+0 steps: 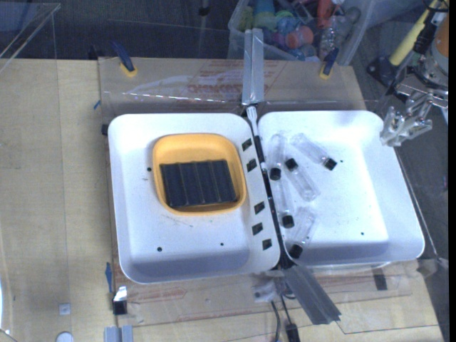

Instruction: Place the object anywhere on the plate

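A yellow plate (162, 155) with rounded corners sits in the left bin (132, 219), toward its back right. A dark grey ridged block (198, 182) lies flat on the plate. Several clear vials with black caps lie in the right bin (377, 212): one (315, 152) near the back, one (302, 179) in the middle, one (299, 226) toward the front. My gripper (405, 124) hangs over the right bin's back right corner, apart from the vials and far from the plate.
A metal divider (258, 191) with black clips runs between the two bins. A clear box of colourful toys (299, 13) stands behind the bins. Blue clamps (127, 64) hold a plastic sheet at the back of the bench.
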`<action>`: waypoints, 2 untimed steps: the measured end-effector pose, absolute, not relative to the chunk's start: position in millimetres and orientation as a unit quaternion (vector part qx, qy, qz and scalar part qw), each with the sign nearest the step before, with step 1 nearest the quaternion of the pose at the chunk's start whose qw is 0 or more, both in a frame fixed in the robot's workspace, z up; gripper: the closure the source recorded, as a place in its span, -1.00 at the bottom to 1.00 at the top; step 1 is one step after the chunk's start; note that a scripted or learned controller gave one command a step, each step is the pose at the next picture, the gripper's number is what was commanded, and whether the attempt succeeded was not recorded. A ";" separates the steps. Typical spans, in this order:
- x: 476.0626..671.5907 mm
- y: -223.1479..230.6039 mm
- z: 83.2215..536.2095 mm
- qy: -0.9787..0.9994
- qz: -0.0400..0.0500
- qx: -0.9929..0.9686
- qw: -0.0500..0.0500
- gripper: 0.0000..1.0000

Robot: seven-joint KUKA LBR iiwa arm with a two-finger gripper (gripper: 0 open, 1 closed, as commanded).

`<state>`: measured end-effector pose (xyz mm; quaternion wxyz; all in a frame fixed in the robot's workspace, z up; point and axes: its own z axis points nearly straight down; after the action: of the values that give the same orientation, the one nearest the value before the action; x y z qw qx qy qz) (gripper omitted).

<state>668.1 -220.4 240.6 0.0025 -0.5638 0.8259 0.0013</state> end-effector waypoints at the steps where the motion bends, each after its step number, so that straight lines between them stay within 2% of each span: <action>1: 668.6 -220.7 258.6 0.760 -0.001 -0.650 0.005 1.00; 2: 667.9 -220.2 239.8 0.687 0.001 -0.727 0.003 1.00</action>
<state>667.9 -220.2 239.8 0.0027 -0.7270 0.6866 0.0013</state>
